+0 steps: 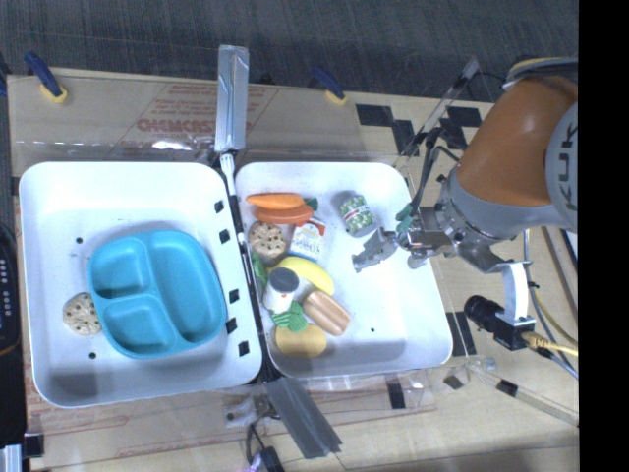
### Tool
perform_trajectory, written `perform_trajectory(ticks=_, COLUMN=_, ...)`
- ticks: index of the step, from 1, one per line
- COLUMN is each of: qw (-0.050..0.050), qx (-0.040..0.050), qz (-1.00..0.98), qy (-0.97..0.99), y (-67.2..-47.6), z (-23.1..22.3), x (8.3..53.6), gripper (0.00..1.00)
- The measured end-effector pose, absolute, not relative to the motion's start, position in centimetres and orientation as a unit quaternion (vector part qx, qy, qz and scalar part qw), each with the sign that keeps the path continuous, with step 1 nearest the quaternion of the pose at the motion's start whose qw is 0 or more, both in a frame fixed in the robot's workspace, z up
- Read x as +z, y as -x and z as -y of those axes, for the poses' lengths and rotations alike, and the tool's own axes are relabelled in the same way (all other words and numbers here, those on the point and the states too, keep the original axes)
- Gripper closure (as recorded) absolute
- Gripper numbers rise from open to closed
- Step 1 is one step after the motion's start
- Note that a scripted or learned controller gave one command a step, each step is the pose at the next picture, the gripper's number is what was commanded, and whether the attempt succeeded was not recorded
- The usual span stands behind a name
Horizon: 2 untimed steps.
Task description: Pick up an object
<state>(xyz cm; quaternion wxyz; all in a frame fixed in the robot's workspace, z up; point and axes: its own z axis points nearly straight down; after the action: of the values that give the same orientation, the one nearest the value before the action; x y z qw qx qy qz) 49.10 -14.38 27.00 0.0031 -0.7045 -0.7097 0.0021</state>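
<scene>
Down at the bottom of the frame a grey bracket [300,419] juts out from under the seam where the two white bins meet. Above it, the left bin [49,362] holds a blue divided plate [155,291] with a cookie [82,314] lying just beside its left edge. The right bin [413,332] has its clutter bunched along the left wall — a carrot [278,204] at the top, a second cookie [265,236] and a small carton [308,238] below it, then a banana [313,275], a dark-capped bottle [282,285], a hot dog [327,312] and a yellow lump [299,340] nearest the front. A green can [355,213] stands apart, toward the upper middle of that bin. From the right edge of the frame the arm [511,155] reaches in, its gripper [374,252] hanging over bare floor in the right half of the bin, just below and right of the can. Its fingers look parted a little, with nothing between them — no object is touching it.
</scene>
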Motion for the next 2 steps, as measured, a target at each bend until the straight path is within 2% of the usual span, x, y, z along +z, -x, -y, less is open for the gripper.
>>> perform_trajectory(ticks=1, qw=0.005, qx=0.0028, qz=0.772, qy=0.636, y=-50.2, z=11.0, x=15.9, gripper=0.0)
perform_trajectory(ticks=2, qw=0.001, qx=-0.0013, qz=0.73, qy=0.683, y=-49.0, z=12.1, x=9.3, gripper=0.0)
